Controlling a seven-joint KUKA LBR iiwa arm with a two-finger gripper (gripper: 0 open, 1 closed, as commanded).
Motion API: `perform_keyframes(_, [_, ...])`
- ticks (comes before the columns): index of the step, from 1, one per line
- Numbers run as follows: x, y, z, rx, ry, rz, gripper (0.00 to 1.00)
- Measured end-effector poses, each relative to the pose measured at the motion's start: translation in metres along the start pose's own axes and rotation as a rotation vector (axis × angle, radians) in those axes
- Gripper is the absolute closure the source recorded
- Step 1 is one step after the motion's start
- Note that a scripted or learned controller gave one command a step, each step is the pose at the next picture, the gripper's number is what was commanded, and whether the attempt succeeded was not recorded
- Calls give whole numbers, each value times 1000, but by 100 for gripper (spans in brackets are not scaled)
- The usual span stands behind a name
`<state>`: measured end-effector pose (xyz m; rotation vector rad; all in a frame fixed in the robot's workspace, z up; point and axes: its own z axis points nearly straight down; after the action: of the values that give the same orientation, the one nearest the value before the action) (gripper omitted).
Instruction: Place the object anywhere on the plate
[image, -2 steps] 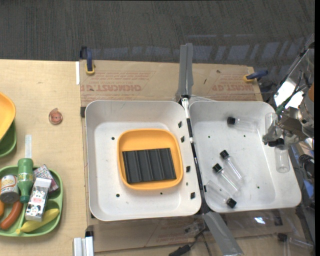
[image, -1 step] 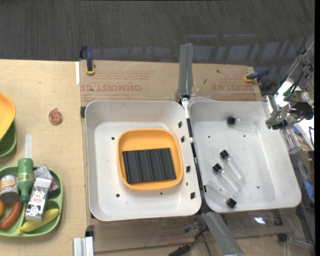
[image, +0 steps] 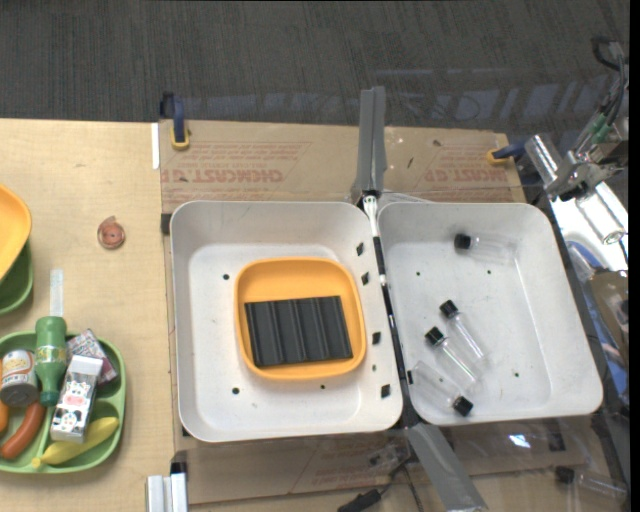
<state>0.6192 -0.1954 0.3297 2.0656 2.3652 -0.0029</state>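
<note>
You can read red "CHEMCAST GP" lettering, printed upside down, on the cardboard sheet (image: 262, 172) lying under the far edge of both bins; its right-hand repeat is too faint to read

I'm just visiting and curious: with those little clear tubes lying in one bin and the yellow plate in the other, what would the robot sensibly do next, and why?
Probably reach into the right bin and close on one clear vial. All four vials lie loose there, and none sits on the yellow plate in the left bin, which carries a dark ribbed insert.
</note>
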Motion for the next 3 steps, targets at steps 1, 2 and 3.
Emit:
perform_keyframes(1, [-31, 37, -106, 0, 0, -196, 100])
perform_keyframes(2, [-32, 37, -111, -1, 0, -541, 100])
perform_keyframes(3, [-31, 32, -111, -1, 1, -854, 100])
